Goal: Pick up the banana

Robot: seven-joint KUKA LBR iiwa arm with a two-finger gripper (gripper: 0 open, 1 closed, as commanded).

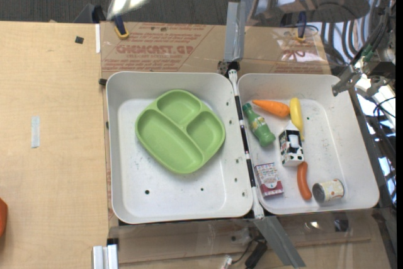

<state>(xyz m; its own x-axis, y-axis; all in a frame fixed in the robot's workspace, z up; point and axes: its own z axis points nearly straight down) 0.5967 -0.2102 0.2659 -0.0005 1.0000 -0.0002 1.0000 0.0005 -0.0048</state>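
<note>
In the right-hand shallow white plastic bin [365, 154], the small yellow banana [295, 114] lies near the far wall, its upper end touching the tip of an orange carrot [272, 108], with a green plastic bottle [258, 125] to its left and a black-and-white cow-patterned carton [291, 146] just below it. Nearer the front lie a red sausage [304, 181], a small tin can [329, 190] and a red-and-white packet [269, 178]. The left white bin [119, 154] holds a light green three-compartment plate [181, 130], and I cannot tell the state of the gripper.
</note>
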